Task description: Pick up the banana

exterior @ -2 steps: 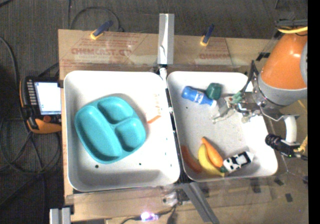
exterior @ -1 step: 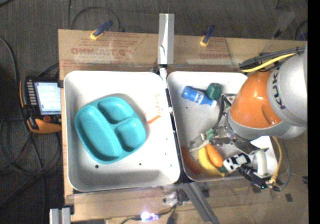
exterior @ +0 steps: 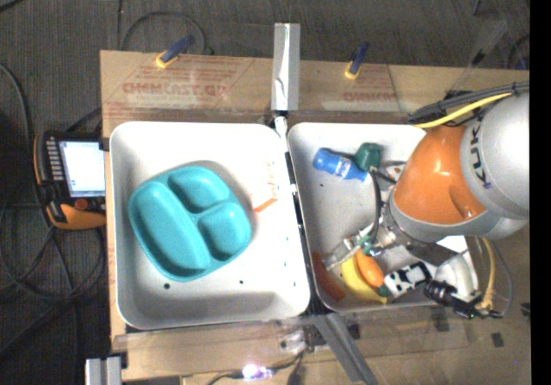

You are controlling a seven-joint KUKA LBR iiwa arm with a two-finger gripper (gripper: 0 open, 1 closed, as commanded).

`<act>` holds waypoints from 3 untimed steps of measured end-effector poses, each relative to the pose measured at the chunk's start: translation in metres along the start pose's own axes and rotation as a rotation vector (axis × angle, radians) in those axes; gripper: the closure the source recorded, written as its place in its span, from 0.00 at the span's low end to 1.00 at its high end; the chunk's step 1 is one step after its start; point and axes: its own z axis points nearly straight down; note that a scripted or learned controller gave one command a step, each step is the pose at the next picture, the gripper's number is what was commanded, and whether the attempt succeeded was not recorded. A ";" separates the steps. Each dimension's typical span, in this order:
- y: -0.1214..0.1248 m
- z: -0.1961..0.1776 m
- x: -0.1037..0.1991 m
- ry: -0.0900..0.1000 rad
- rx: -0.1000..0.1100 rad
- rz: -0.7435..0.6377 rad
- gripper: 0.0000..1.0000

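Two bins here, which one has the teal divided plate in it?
The left bin: the teal divided plate lies in it. The right bin holds the banana and other small items beneath the arm.

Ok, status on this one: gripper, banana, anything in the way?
Gripper low in right bin, over banana; grasp unclear. Orange object lies on the banana.

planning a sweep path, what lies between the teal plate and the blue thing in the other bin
In the camera view, between the teal plate and the blue object lie a small orange scrap on the left bin's floor and the bins' adjoining walls.
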 end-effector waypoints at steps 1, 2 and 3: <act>0.001 0.000 -0.003 0.006 -0.004 0.279 0.00; 0.001 0.000 0.000 -0.002 -0.001 0.065 0.00; -0.001 0.000 -0.002 0.000 0.000 -0.099 0.00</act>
